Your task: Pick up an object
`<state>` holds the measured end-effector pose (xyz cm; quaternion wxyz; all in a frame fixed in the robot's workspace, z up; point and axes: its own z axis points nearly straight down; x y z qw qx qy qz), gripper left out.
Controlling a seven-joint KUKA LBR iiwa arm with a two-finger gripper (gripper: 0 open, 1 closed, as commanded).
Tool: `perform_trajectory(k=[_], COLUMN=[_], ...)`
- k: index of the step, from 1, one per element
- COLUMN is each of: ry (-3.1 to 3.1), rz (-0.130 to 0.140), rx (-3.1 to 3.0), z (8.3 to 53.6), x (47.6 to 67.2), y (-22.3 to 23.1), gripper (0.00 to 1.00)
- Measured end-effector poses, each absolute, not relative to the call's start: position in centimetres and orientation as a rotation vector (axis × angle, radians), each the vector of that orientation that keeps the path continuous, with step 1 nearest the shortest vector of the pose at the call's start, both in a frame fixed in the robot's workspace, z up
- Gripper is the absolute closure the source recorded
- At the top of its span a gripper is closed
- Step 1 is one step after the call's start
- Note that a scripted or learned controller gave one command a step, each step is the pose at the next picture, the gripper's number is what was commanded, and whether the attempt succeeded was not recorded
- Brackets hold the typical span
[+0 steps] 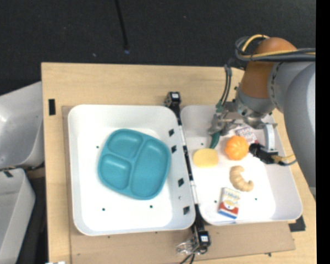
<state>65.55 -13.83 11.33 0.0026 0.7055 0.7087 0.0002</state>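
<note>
We see the grey arm (pixel 289 87) with its orange band (pixel 258 73) coming in from the upper right of the frame, and its gripper (pixel 231 126) is low over the upper part of the right bin (pixel 283 194). The wrist covers the jaws from above, so we cannot tell how they stand or if they have hold of something. Just below the gripper an orange (pixel 236 147) lies in this bin, and beside it to the left there is a pale yellow block (pixel 205 158), maybe a sponge. A green thing (pixel 214 141) shows a little between the gripper and the yellow block. Lower, near the centre of the bin, lies a croissant (pixel 241 179), and below it a small white, red and blue carton (pixel 229 203). In the left bin (pixel 85 208) a teal divided plate (pixel 134 163) lies flat in the middle.
</note>
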Motion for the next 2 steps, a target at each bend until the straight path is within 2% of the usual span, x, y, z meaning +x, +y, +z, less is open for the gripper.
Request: perform_trajectory(k=[1, 2], ry=[2.217, 2.219], rz=[0.005, 0.005], rx=[2.218, 2.215], z=[16.6, 21.6], x=[64.7, 64.8], y=[-14.1, -14.3], gripper=[1.0, 1.0])
